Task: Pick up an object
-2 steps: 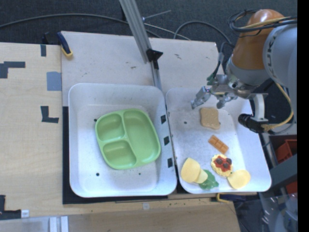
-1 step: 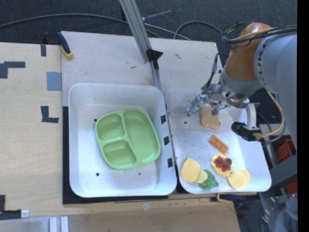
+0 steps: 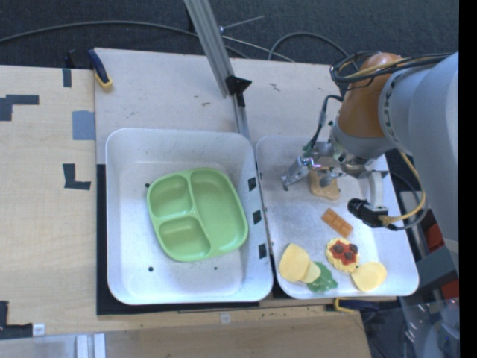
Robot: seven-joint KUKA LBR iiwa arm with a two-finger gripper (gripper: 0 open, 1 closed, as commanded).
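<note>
Camera view from above shows the gripper [image 3: 319, 171] down low in the right bin [image 3: 298, 215], right at a tan toy [image 3: 326, 189], and I cannot tell if it has hold of it, so the pick looks not done yet. An orange block [image 3: 336, 221], a pizza toy [image 3: 343, 254] and yellow pieces [image 3: 295, 262] lie nearby, well out of its way, and a green tray [image 3: 197, 215] sits in the left bin [image 3: 127, 200].

A green tray [image 3: 197, 215] lies in the left bin [image 3: 119, 200]; the end effector [image 3: 317, 171] hovers over the right bin [image 3: 298, 215], beside a tan piece [image 3: 326, 190].
</note>
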